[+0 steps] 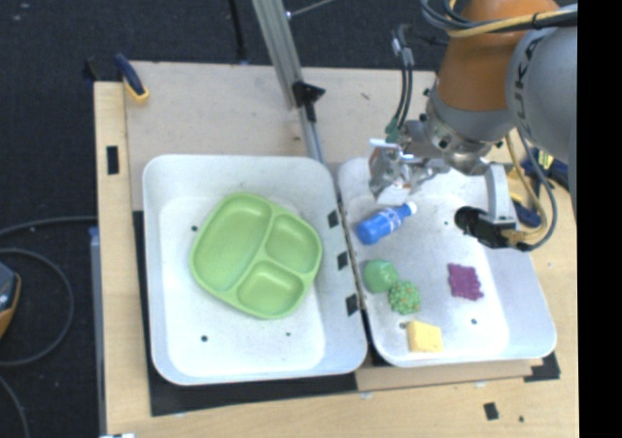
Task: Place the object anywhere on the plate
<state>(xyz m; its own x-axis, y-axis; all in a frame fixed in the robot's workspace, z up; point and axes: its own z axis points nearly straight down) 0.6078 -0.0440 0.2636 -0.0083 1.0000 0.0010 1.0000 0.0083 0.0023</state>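
One green plate (255, 254) waits in the left bin (165, 184); right of it, a blue bottle (382, 222) lies just beneath the gripper (394, 177), its grip impossible to judge. Light, smooth plastic likely rolls; grasp mid-body.

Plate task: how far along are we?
Done: nothing yet; the green plate in the left bin has no object on it. In hand: the gripper hovers right above the blue bottle in the right bin; a grasp isn't visible. Left: grip an object, carry it across, set it on the plate.
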